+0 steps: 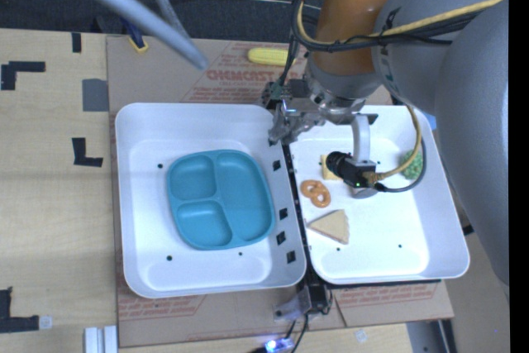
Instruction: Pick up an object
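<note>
Poised over the far end of the wall shared by the two bins: the gripper (283, 118). Open or closed, cannot tell from this angle. Nearer than the gripper and a little toward the view's right, in the right bin (397, 248) - a pretzel (315, 193), lying flat. Nearer still, a bread wedge (330, 226), close to the pretzel but apart from it. Farther right of the gripper, a green thing (414, 164) by the bin's side wall. On the gripper's other side, in the left bin (136, 244) - a blue divided plate (221, 198).
</note>
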